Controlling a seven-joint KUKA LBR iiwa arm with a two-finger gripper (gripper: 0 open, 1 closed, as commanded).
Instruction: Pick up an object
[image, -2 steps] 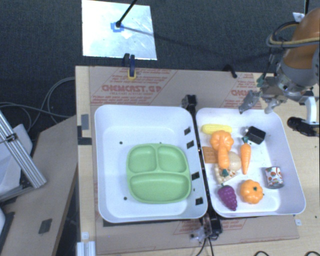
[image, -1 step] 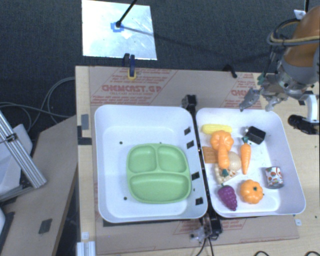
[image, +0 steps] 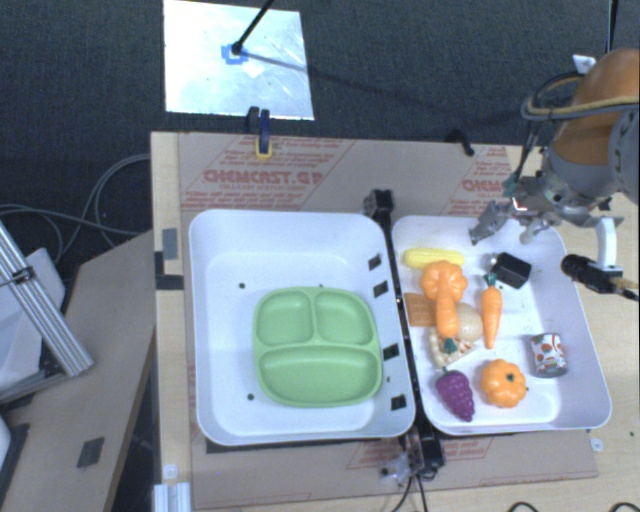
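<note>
Dark carpet is seen behind everything, and on it the desk (image: 330, 165) with its brown printed board, carrying two white bins edge to edge. Well off to the tool's far side, away from the arm, the left bin (image: 215, 300) is found holding just a green divided plate (image: 318, 345), laid flat in the middle. Right under the tool sits the right bin (image: 590, 390), and that is where all the small stuff is crowded, presumably dumped there as the pick pile.

The tool (image: 510, 222) is hanging above that bin's far edge, its grey fingers spread apart, released, with nothing seen between them. It looks to be posed for a descent, not a grasp yet.

Just below and beside the tool a small black block (image: 511, 270) is seen, the nearest candidate. A little further out lies the carrot (image: 491, 314), the likeliest target: its long axis runs away from the tool toward the near edge, leafy end pointing back up at the tool, tip pointing away. A grip across its narrow width would be needed.

Beyond that are an orange squash shape (image: 443, 280), a yellow corn cob (image: 433, 257) lying crosswise, a small pumpkin (image: 503, 383), purple grapes (image: 456, 393) and a patterned can (image: 547, 353).
</note>
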